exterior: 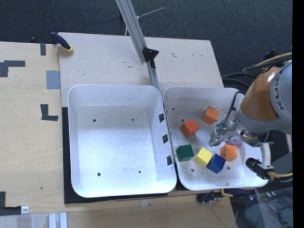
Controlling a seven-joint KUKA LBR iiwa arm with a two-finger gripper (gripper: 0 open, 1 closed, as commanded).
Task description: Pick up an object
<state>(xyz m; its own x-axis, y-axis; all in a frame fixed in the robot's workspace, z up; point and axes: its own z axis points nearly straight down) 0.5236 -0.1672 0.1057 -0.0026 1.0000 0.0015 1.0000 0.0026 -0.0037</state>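
The right bin [199,95] holds several small blocks: an orange one [211,114] near the back, a red-orange one [190,127], a green one [185,152], a yellow one [204,156], a blue one [216,163] and another orange one [229,152]. My gripper [218,137] hangs low inside this bin, between the back orange block and the front orange block, just above the yellow one. Nothing shows between its fingers. The grey and orange arm covers the bin's right side.
The left bin [76,127] sits beside the right one, sharing a raised wall [166,132]. A slanted metal rail [137,32] runs from the top down to the bins' back edge. A blue and yellow tool [61,42] lies on the bench at the far left.
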